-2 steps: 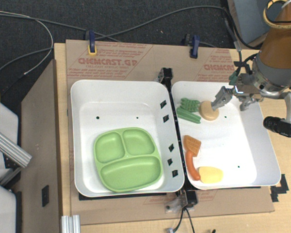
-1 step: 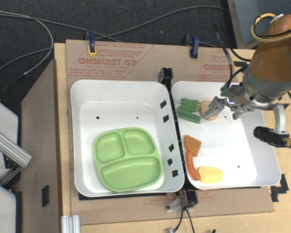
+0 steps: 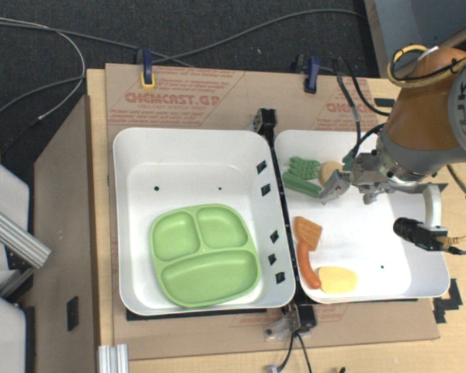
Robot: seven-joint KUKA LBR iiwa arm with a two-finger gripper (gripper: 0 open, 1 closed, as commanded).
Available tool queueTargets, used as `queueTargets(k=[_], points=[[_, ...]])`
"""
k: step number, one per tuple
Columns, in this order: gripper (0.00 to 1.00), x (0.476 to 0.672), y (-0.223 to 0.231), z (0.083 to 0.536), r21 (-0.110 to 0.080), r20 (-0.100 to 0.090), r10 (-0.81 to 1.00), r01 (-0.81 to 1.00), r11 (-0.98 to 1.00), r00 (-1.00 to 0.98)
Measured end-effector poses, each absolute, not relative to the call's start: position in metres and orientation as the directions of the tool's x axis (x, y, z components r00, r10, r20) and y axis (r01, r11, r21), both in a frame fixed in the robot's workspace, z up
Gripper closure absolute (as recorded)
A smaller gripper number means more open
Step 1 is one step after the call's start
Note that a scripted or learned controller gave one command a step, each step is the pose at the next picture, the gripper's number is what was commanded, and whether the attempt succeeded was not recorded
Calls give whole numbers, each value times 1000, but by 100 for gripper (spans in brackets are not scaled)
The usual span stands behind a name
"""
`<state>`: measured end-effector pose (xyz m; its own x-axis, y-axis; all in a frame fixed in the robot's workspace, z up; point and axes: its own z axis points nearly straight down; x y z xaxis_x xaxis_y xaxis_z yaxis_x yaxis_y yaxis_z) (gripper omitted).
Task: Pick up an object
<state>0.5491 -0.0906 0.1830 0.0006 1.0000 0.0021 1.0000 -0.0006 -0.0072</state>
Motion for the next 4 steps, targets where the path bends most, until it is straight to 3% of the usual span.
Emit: queueTargets(k=[1,2,4], points=[[0,558,-91,134,-7,2,1000,1000,0,0],[100,559,-91,149,0,2,1000,1000,0,0],[100,574,-89,255,6,0,1000,1000,2,-2]])
